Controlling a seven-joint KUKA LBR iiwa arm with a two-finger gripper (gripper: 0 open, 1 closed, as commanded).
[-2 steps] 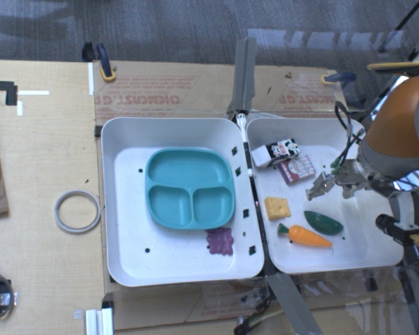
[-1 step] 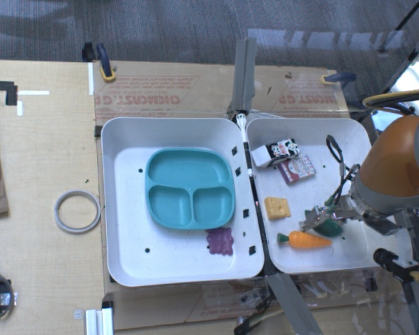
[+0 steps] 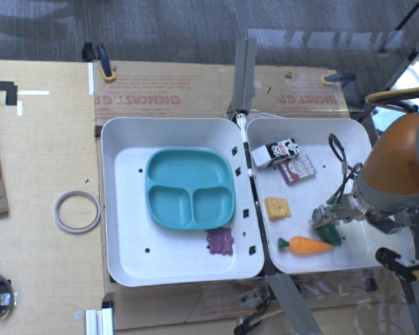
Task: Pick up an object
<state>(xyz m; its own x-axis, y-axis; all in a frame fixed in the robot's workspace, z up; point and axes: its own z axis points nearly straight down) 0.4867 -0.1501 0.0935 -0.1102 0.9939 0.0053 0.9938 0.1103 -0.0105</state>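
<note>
The carrot [image 3: 306, 245], orange with a green top, lies at the near side of the right bin [image 3: 356, 132], just beside a small green object [image 3: 329, 234]; the jaws [image 3: 322, 218] sit low over that green object, just right of the carrot, and whether they are spread or pressed together cannot be told; the grey arm [image 3: 398, 162] with its orange band reaches in from the right; a yellow cracker-like square [image 3: 277, 207] lies left of the jaws, and farther back rest a small black-and-white box [image 3: 281, 150] and a pinkish packet [image 3: 297, 167], their print too small to read; the left bin [image 3: 119, 201] holds a teal divided plate [image 3: 190, 188] with a purple piece [image 3: 221, 241] at its near edge; brown cardboard [image 3: 153, 93] behind the bins bears reversed red lettering, not legible; on the counter [image 3: 42, 159] to the left lies a tape ring [image 3: 77, 211].
</note>
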